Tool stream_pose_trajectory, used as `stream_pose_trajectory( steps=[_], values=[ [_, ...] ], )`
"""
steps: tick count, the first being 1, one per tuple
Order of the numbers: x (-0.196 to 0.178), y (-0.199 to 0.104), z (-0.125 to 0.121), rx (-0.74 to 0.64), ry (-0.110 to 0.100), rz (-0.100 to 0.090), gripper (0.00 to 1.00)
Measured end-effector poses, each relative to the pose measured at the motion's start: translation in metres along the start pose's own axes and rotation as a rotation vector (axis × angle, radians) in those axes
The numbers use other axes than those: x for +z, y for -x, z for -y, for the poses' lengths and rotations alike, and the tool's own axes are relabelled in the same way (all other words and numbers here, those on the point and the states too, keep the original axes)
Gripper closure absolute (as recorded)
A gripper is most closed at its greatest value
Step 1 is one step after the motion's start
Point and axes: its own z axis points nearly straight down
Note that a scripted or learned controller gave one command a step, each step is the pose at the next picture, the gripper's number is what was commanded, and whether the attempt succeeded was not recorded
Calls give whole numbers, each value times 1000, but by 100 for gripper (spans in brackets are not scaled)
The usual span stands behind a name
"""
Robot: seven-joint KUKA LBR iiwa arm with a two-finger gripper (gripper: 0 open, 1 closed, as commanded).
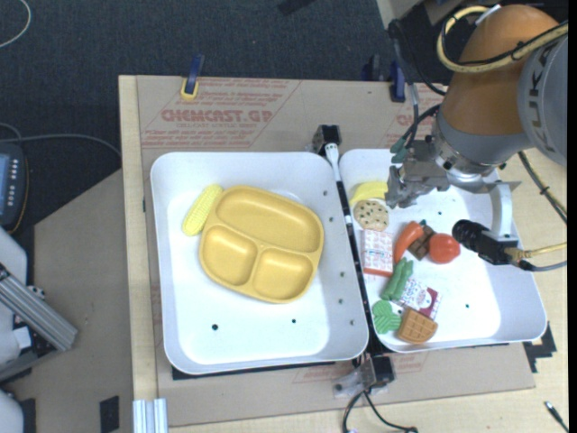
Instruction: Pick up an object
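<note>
The right bin (pixel 505 318) holds several toy foods: a yellow piece (pixel 368 190), a round cookie (pixel 370 214), a red-and-white packet (pixel 377 251), an orange carrot (pixel 410 234), a red tomato (pixel 444 248), a green vegetable (pixel 398 279), a small printed packet (pixel 421 298), a green leaf shape (pixel 386 315) and a waffle (pixel 416 327). My gripper (pixel 403 190) hangs over the upper left of that bin, just right of the yellow piece and above the cookie. Nothing is visibly between its fingers.
The left bin (pixel 180 314) carries a yellow divided plate (pixel 261 242) and a yellow corn cob (pixel 202 208) at the plate's upper left. A black divider clip (pixel 326 139) sits between the bins. The arm's orange band (pixel 491 57) looms over the right bin's far corner.
</note>
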Motion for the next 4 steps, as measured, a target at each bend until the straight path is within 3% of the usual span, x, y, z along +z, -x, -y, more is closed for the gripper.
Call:
stream_pose_trajectory(
  steps=[2, 4],
  values=[
    [17, -104, 41, 1, -2, 1, 100],
    [2, -110, 61, 7, -1, 3, 100]
  ],
)
